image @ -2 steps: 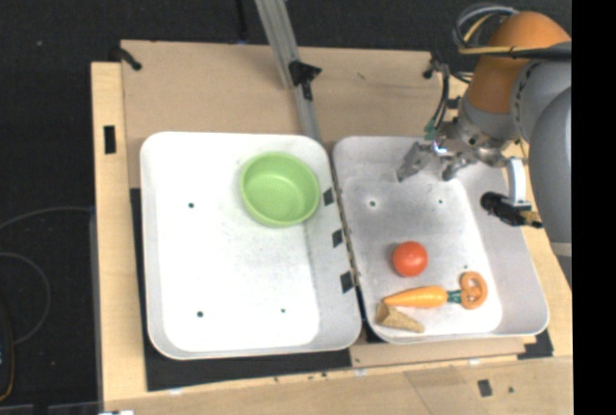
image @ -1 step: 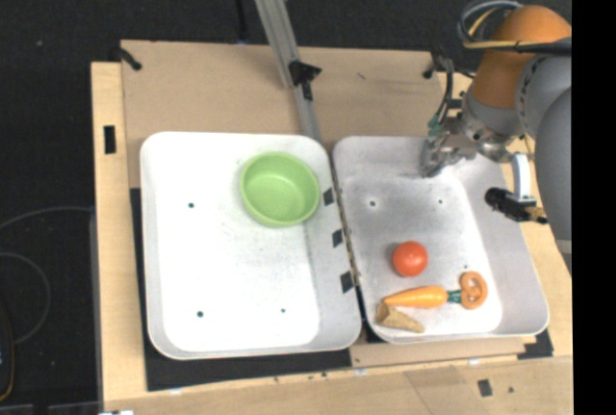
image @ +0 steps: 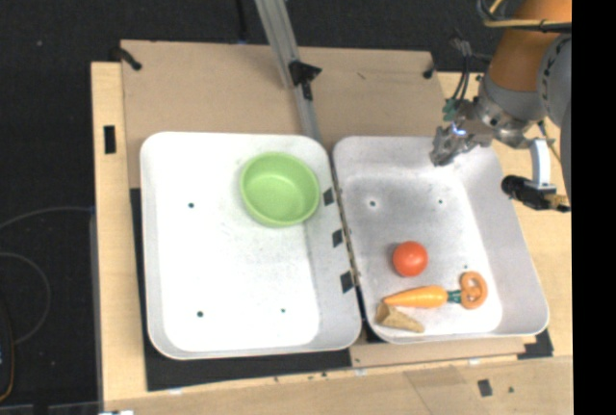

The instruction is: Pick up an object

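The right bin [image: 423,182] holds a red tomato [image: 410,258], an orange carrot [image: 421,298], a small orange pretzel-shaped piece [image: 473,289] and a tan wedge [image: 397,318], all near its front. A green bowl [image: 279,190] sits in the left bin [image: 192,249] toward its back right. My gripper [image: 445,150] hangs over the back right corner of the right bin, well away from the objects, with nothing visible between its fingers.
A slanted metal pole [image: 276,18] rises from behind the bins, ending at a clamp above the seam between them. The arm's orange band [image: 527,38] and cables sit at the right. Brown bench board surrounds both bins.
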Motion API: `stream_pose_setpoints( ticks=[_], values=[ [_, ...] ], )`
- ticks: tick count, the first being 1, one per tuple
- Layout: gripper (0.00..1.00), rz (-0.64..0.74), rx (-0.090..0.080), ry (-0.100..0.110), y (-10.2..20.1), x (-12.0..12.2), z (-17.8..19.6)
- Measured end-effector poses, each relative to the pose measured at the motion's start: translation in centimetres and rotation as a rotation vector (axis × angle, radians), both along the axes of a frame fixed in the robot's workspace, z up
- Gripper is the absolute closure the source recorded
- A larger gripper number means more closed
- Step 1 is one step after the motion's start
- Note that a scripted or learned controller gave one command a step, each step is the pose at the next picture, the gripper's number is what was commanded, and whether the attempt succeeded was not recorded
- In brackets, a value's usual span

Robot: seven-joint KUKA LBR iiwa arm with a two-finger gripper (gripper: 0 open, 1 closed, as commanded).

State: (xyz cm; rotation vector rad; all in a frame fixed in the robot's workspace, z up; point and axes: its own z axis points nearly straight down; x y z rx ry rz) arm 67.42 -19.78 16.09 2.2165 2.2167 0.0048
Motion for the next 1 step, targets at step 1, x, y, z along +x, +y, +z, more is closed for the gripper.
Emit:
stream_pose_setpoints(
  ticks=[1],
  values=[
    [1.00, 0.002, 0.001, -0.001, -0.12, 0.15, 4.51]
  ],
)
